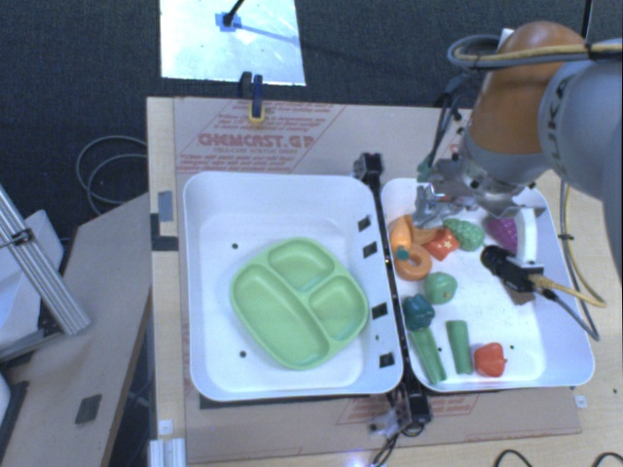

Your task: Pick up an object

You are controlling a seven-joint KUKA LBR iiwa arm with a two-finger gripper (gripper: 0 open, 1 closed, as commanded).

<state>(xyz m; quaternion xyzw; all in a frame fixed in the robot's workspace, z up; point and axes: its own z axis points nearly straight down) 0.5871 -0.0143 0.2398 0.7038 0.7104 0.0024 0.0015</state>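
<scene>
My gripper [426, 208] hangs over the back left part of the right bin [565, 358], just above an orange toy piece [407, 251] and a red strawberry-like toy [440, 244]. Nothing shows between its tips. A green broccoli toy [466, 232] and a purple toy [502, 230] lie just to its right, under the wrist. Further forward lie a green pepper [440, 286], a teal piece [419, 310], two green sticks [426, 354] [458, 342] and a red tomato [490, 359].
The left bin [219, 212] holds a light green divided plate [297, 302]. A black divider with clips [382, 261] runs between the bins. A white bar [529, 236] lies at the right bin's back right. Cardboard lies under both bins.
</scene>
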